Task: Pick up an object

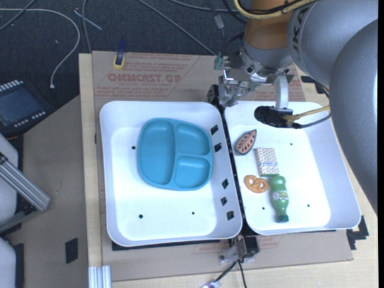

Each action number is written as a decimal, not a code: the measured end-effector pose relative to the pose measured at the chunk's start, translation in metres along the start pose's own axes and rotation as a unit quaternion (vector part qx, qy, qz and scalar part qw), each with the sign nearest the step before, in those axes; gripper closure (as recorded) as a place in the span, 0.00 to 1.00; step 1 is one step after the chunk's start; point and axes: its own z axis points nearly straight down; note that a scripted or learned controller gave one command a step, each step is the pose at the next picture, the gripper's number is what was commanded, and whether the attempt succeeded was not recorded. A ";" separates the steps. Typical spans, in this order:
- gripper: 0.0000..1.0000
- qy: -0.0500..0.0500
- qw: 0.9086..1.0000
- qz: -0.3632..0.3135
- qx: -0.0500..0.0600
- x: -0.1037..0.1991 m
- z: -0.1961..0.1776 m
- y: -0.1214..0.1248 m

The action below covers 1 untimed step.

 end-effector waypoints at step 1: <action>1.00 0.000 1.000 0.000 0.000 0.043 0.006 0.002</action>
